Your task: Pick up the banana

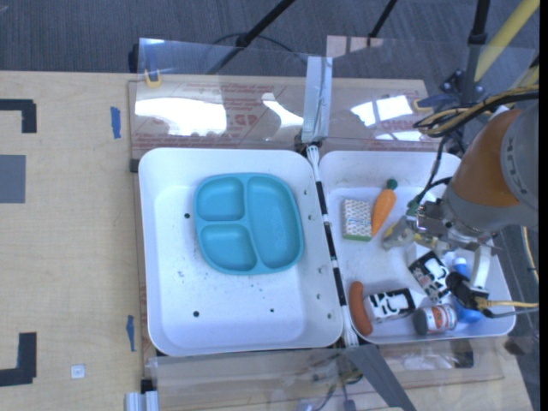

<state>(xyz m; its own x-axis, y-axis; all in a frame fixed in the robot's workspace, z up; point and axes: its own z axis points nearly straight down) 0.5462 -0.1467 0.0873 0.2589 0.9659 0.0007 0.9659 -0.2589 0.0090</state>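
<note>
1. Two shallow white plastic bins sit side by side. The left bin (163,255) bears a teal divided plate (248,223); the right bin (360,174) holds the clutter and the arm.
2. The grey two-finger gripper (421,229) hangs low over the middle of the right bin, below the orange wrist band. Whether the claw is spread or closed: cannot tell, since the wrist body masks it.
3. Banana: no clear full shape. A pale yellowish sliver (396,229) lies touching or just beside the claw's left edge, below the small orange carrot (383,211). I judge this to be the banana, with little confidence.
4. If so, it lies just left of the claw, long axis slanting from upper right to lower left.
5. The coming move likely needs a small shift left, with the jaws set across that slant.
6. Risk: the carrot sits near, so a wrong grab is possible.
</note>
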